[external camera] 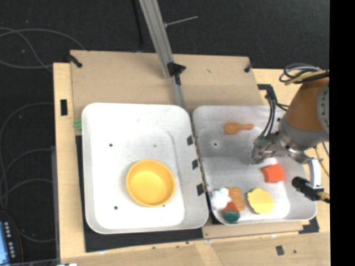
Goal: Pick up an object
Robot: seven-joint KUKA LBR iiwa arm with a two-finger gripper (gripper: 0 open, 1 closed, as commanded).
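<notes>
The right bin (222, 159) holds an orange spoon-shaped piece (238, 128) near its back. At its front lie an orange-red block (273, 173), a yellow round piece (260, 200), a small orange piece (237, 197), a white lump (220, 197) and a green bit (231, 216). My gripper (260, 153) hangs low over the right bin, just left of and behind the orange-red block. Nothing shows between its fingers.
A yellow bowl (150, 182) sits in the left bin (111, 143). A metal pole (158, 29) slants from the top to the bins' back edge. The arm's orange band (305, 107) is over the right bin's right rim. Cables (270, 112) hang beside the wrist.
</notes>
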